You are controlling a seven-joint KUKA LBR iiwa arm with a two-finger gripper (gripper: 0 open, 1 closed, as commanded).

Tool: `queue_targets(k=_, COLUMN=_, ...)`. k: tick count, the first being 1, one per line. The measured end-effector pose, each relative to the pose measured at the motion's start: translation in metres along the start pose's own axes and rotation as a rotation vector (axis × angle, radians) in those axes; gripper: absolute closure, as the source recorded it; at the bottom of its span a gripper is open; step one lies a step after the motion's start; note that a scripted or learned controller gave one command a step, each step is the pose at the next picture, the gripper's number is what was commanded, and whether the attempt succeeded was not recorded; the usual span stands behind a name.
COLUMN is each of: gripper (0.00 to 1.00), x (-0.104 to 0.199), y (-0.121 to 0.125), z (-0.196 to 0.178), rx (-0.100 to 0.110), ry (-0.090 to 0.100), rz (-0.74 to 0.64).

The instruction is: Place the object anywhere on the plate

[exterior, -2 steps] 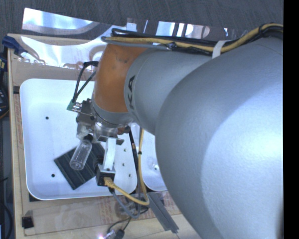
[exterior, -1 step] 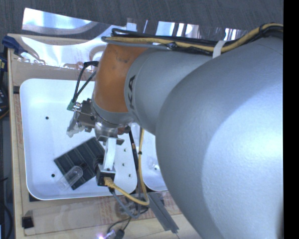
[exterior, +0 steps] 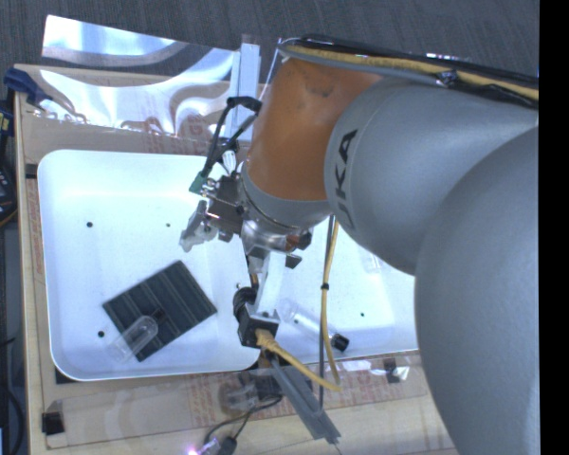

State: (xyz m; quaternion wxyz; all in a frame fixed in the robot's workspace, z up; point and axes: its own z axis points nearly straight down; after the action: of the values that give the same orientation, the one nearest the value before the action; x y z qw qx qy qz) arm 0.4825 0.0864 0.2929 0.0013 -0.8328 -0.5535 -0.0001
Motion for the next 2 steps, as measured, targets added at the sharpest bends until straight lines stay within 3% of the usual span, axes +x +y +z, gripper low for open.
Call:
queue_targets(k=1, gripper=0.0, x=0.081, y=-0.043, z=0.128, rx=0.005, ry=-0.007, rz=0.023)
queue_targets(k=2, gripper=0.0, x=0.025, y=-0.017, z=0.062, rx=-0.001, ry=-0.002, rz=-0.196)
